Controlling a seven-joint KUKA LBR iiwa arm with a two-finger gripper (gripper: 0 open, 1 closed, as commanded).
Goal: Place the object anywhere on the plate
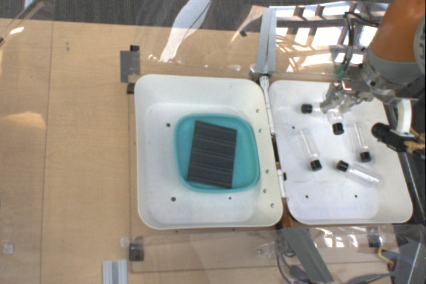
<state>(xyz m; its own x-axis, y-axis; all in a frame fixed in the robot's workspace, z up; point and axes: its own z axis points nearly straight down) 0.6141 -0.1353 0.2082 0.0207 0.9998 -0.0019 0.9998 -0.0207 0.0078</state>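
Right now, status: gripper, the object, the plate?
Gripper low over right bin, among clear vials; grip unclear. Teal plate in left bin, dark ridged block already on it.

plate (249, 163): glossy teal plastic | bins (153, 143): matt white | bench (66, 143): smooth wood

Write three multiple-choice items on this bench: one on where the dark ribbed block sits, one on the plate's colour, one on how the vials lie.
1. The dark ribbed block sits:
A. on the plate in the left bin
B. in the right bin
C. on the wooden bench

2. The plate is:
A. red
B. teal
C. yellow

3. The clear black-capped vials in the right bin:
A. stand in a rack
B. are stacked on the plate
C. lie scattered on their sides

Key: 1 A, the block rests on the plate; 2 B, its rim shows teal; 3 C, each lies flat, apart.
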